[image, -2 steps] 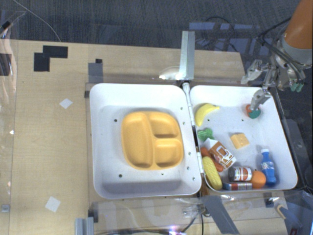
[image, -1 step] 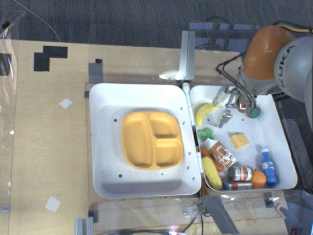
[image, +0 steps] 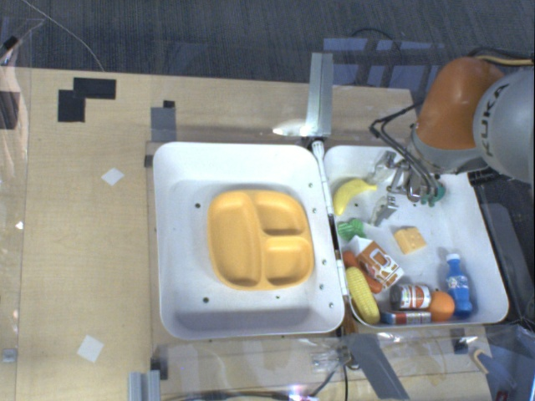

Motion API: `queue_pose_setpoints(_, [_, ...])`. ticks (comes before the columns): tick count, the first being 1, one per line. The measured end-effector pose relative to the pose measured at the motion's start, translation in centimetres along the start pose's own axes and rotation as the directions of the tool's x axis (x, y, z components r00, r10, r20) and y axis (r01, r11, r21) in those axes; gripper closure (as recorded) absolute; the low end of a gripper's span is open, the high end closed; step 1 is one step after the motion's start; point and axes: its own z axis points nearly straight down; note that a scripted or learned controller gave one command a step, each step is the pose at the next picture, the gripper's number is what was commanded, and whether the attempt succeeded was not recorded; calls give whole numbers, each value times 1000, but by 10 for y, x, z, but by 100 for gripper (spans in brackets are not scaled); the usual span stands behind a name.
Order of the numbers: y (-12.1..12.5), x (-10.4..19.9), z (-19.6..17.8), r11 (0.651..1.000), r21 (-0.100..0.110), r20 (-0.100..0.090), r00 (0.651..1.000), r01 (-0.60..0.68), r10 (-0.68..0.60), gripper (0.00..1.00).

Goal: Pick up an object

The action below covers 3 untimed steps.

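Banana (image: pixel 354 194) just left of jaws (image: pixel 389 200)

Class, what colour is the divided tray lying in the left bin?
The divided tray is yellow-orange, seen clearly in the camera view, lying in the white left bin.

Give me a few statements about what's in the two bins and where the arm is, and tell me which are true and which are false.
1. The yellow divided tray lies in the left bin. True.
2. The banana lies in the left bin. False: it is in the right bin, near the divider.
3. The gripper is over the right bin. True.
4. The blue bottle stands on the yellow tray. False: it is in the right bin's near right corner.
5. The corn cob lies in the right bin. True.
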Motion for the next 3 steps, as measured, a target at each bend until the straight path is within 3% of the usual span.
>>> queue_pose_setpoints(1, [-4,2,0,965,1,-1,965,-261,261,0])
queue_pose_setpoints(2, [-19,21,-1,956,1,0,956,-292,292,0])
queue_pose_setpoints(3, [8,-6,0,897,5,-5,897,-442,442,0])
